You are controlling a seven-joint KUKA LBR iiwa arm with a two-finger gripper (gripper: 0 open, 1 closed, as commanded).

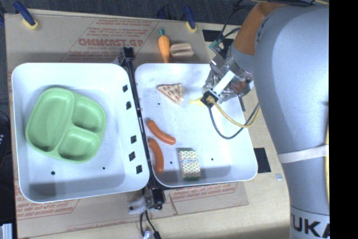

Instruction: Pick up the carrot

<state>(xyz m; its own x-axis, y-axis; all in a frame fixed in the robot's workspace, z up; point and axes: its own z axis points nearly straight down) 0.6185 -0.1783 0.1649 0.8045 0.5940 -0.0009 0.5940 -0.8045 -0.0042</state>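
Observation:
The carrot (163, 46), orange with a green top, lies on the cardboard just behind the right bin's (240, 143) far rim, outside both bins. My gripper (219, 76) hangs over the right bin's far right part, to the right of the carrot and a little nearer the camera, well apart from it. Nothing shows between its fingers.
A tan bun-like piece (181, 50) lies right beside the carrot. The right bin holds a sandwich wedge (172, 92), two sausages (161, 131) (157, 155) and a small yellow-green box (189, 164). A green divided plate (66, 123) sits in the left bin (22, 176).

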